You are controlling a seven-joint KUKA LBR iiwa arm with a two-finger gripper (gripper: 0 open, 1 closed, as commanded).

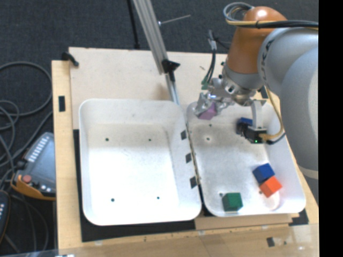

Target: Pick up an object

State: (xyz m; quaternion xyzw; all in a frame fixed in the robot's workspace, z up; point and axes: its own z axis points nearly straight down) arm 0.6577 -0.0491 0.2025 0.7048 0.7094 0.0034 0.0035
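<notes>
The left bin point(134, 165) holds nothing to grasp, so the work is all in the right bin point(236, 149). At about eleven o'clock in that bin, close to the divider, the gripper point(208, 107) hangs with a small purple block point(207, 112) showing between its fingers, which look pinched onto it; the block seems lifted slightly off the white floor, though the slanted angle makes the height hard to judge. Toward six o'clock a green block point(232, 201) sits near the front rim, and at roughly four o'clock a blue block point(263, 172) and an orange block point(271, 186) lie touching, one just behind the other. To finish this step well, the lift should probably go straight up, without sideways drift toward the divider wall, and slowly enough that a shallow pinch does not let the block twist out. The grip appears off-centre, so a steady wrist matters more than speed.
</notes>
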